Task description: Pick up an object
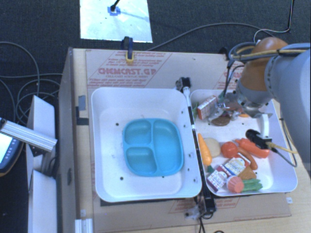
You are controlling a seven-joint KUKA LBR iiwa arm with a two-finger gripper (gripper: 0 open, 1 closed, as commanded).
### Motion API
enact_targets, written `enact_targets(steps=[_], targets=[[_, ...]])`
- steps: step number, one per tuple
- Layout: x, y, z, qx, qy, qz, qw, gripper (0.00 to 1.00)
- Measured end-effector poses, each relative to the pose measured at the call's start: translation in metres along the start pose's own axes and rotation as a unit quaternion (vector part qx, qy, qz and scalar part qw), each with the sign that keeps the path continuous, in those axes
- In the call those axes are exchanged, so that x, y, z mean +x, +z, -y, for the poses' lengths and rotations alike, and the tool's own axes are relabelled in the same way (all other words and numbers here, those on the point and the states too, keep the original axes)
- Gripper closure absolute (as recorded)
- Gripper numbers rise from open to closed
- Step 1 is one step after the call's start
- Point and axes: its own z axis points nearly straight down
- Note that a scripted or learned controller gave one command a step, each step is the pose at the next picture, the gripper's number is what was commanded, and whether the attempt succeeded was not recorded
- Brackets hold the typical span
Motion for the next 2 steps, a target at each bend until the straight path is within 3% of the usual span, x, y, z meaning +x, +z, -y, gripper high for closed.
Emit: enact_targets(steps=[1,2], targets=[[0.056,-0.091,0.009,-0.002,0.001,-0.001,1.0000,1.00],[0.112,-0.108,0.056,-0.001,0.002,-0.001,1.0000,1.00]])
